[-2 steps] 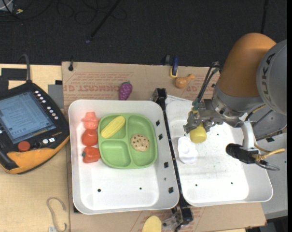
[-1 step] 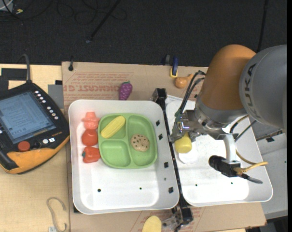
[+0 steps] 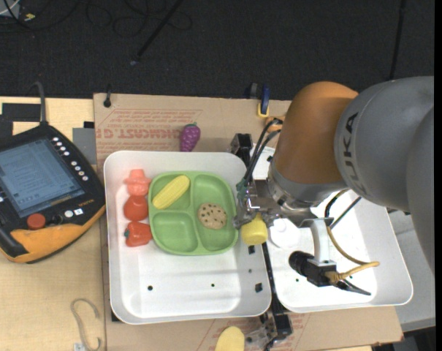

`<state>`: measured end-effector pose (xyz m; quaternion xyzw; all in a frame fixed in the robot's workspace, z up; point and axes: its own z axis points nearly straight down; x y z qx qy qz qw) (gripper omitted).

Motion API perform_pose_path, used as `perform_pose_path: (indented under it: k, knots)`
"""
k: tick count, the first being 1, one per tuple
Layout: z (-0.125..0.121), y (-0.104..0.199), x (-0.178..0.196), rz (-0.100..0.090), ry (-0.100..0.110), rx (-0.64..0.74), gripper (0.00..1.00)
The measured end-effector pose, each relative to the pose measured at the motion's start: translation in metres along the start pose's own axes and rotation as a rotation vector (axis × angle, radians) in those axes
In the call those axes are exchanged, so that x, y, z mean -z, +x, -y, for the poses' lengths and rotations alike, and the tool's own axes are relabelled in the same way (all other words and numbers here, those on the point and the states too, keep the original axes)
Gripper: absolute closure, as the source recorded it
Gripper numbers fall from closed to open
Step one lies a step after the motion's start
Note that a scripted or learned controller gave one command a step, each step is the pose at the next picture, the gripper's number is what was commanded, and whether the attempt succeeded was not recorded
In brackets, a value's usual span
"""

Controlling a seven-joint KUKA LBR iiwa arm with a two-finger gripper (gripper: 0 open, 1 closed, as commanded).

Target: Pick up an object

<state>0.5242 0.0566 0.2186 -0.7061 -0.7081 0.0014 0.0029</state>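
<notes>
My gripper hangs over the seam between the two white bins, at the right rim of a green divided tray in the left bin. A small yellow round object sits right below the gripper, touching or nearly touching it; whether it is held cannot be seen. On the tray lie a yellow corn cob and a brown cookie. Left of the tray are a pink toy and two red pieces.
The large grey and orange arm covers much of the right bin. A purple grape bunch lies on the cardboard behind the bins. A yellow object sits at the front edge. A teach pendant lies at left.
</notes>
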Motion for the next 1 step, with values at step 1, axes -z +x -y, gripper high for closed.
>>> perform_pose_path:
  k: [1]
  knots:
    - [0.0001, 0.0407, -0.0012, 0.001, -0.003, -0.001, 1.0]
